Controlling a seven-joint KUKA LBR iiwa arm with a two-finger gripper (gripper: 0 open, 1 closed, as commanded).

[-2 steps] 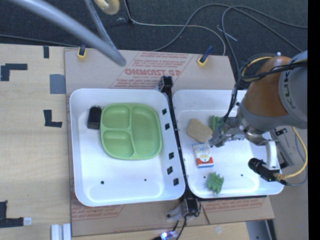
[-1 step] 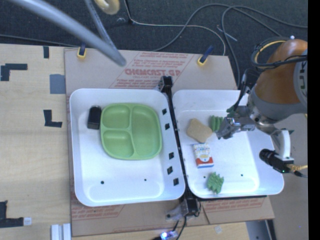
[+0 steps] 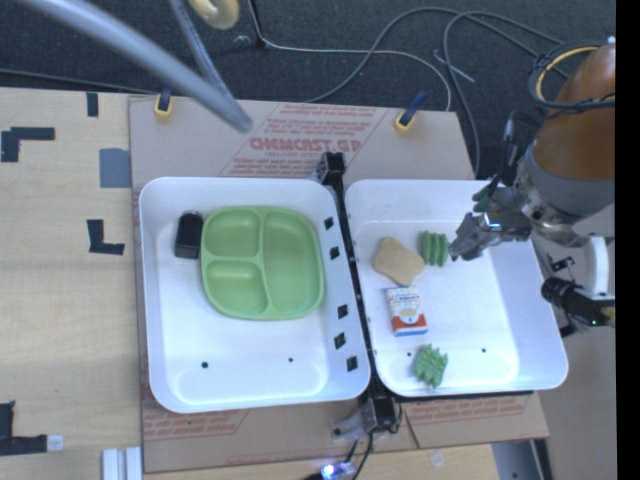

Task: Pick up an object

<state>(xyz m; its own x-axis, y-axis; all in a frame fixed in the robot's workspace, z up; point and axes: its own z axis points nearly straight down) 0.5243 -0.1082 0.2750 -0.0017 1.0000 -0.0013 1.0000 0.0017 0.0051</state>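
The right bin holds a tan bread-like piece, a green ridged piece, a small white and red carton and a green leafy toy. My gripper hangs over the right bin's upper right part, just right of the green ridged piece, pointing down and left. I see nothing between its fingers. The left bin holds a green divided plate with a small black block at its left edge.
Both bins rest on a cardboard sheet on the wooden bench. Black clips run along the seam between the bins. Cables lie on the dark floor behind. A grey pole crosses the upper left.
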